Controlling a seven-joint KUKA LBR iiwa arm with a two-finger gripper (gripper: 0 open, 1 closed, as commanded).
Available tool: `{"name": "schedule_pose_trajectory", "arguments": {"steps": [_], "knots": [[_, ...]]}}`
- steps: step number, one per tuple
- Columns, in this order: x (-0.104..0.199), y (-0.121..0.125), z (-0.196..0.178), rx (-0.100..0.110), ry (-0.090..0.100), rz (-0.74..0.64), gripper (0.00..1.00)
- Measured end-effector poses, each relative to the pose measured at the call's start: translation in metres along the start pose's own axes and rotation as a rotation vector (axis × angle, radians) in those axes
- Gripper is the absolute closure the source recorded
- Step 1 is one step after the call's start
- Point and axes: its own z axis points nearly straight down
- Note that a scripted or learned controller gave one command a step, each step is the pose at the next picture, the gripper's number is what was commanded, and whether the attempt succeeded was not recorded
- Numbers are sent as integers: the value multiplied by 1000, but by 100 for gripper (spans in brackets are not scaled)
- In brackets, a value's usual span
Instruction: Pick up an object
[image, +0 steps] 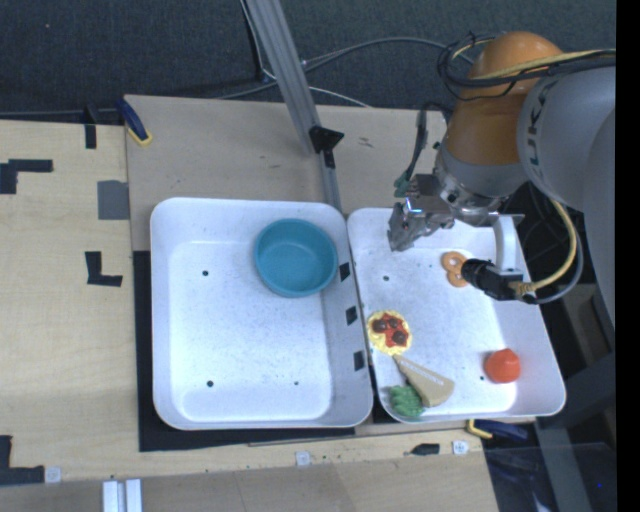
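I'm up over the far end of the right-hand bin (540, 400), my gripper (405, 232) hanging above bare white floor near the divider. Nothing is between my fingers as far as I can see, but from this slant they merge into one dark grey clump, so I can't tell how wide they stand.

I read this as the approach, nothing chosen for certain yet. The candidates all sit in my own bin. Nearest is a small orange ring-shaped piece (455, 268), just off to my side toward the arm. Further down the bin from me lies a round yellow and red toy (389, 331), then a tan wedge (427, 381) touching a green leafy piece (405, 401) at the near rim, and a red-orange lump (502, 365) well apart in the corner. Across the divider, the blue bowl (294, 257) sits in the other bin (200, 300).

Next move, as I judge it: slide over a target, square up, then drop straight down.

Hard to read: the orange ring is partly crowded by a black fitting beside it, and the small toys' exact shapes blur.
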Motion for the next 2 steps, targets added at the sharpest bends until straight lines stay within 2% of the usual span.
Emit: {"name": "schedule_pose_trajectory", "arguments": {"steps": [2], "knots": [[87, -46, -11, 1, 0, -1, 100]]}}
